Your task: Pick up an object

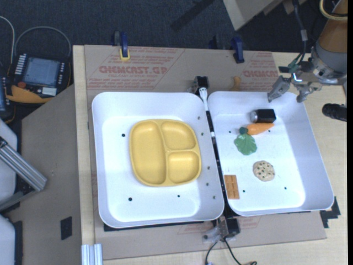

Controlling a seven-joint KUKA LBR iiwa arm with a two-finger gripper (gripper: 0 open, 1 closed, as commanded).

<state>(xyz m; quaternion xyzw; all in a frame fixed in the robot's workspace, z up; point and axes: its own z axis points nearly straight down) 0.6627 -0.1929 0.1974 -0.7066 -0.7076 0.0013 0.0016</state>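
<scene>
The right bin (309,164) holds a small black block (263,115), an orange carrot (259,128) just below it, a green leafy piece (245,143) and a round cookie (264,170). My gripper (289,91) hangs over the bin's far right corner, up and to the right of the black block. Its two fingers are spread apart with nothing between them.
The left bin (110,148) holds a yellow divided plate (165,151). An orange tag (231,186) lies by the right bin's near left edge. Clamps (124,46) sit on the cardboard at the back. A pendant (38,73) lies at far left.
</scene>
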